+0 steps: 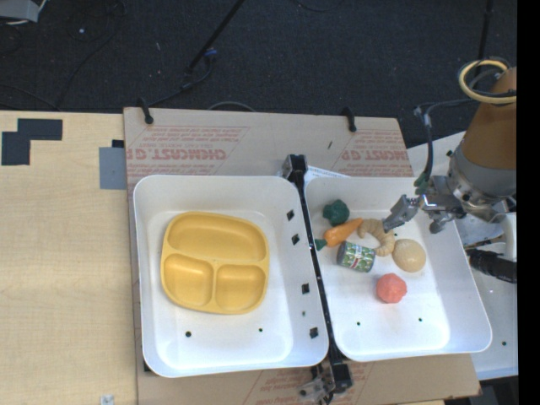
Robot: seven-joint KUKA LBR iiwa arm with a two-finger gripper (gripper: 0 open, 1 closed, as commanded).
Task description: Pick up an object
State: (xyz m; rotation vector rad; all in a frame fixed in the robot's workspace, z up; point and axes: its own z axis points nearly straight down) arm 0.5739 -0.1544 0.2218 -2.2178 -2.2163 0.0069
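Bench stock, listed left to right with places taken from the gripper (pixel 405 213). Farthest from it, across the divider: left bin (pixel 152 310), holding one yellow compartment plate (pixel 216 261), three sections, lying flat. Next, right bin (pixel 439 332), into which the gripper reaches from the right, low over the upper part. Contents, all to the gripper's left or below it: dark green item (pixel 337 210), off to its left and apart from it; orange carrot-shaped piece (pixel 342 234), down and to the left; small can with a green label (pixel 357 256), lying on its side below and left; a pale knobbly piece (pixel 378 236), close under the gripper's tip, contact not discernible; beige rounded object (pixel 408 256), just below; red ball (pixel 391 288), lower again and well apart. Gripper condition: whether spread or closed cannot be judged at this size, and nothing is seen held. Task status, as a judgement: approach stage reached; every candidate object rests in the right bin; grasp and lift remain to be done.
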